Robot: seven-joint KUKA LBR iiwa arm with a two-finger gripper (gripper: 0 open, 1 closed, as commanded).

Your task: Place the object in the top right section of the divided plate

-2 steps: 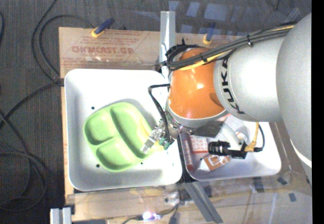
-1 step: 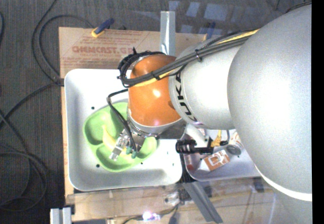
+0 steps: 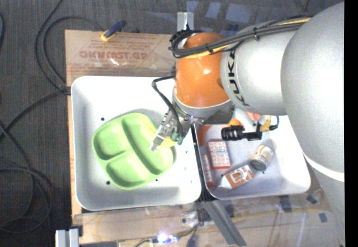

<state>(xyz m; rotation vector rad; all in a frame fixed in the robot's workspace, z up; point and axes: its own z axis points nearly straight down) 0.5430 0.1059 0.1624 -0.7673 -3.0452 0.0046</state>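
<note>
Gripper (image 3: 165,135) hovers over the green divided plate's (image 3: 120,153) top right section; we see something yellowish there, grip state unclear, placement apparently unfinished.

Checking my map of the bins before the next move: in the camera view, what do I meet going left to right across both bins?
Green divided plate → gripper over the plate's right part → red-and-white packet → brown carton → small jar.
</note>
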